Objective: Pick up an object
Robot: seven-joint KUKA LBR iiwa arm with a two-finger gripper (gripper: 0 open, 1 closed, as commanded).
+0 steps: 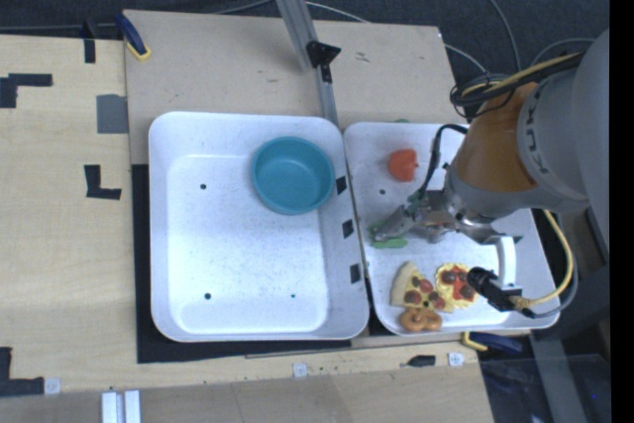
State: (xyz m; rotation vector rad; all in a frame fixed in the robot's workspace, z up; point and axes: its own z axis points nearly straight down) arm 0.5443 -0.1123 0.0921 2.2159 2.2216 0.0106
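My gripper (394, 225) reaches into the middle of the right bin (371, 149), pointing left and low over its floor. A small green thing (391, 239) lies right at its tip, partly hidden beneath it; I cannot make out whether it is gripped. An orange-red round thing (402, 164) sits in the bin's far half, apart from the gripper. Near the front wall lie a pizza slice (414, 286), a second pizza piece (454, 280) and a small brown pretzel (420, 319).
A blue bowl (292, 174) stands upright in the far right part of the left bin (198, 302). A grey pole (297, 10) slants down to the wall between the bins. The arm's bulky body (515, 154) covers the right bin's right side.
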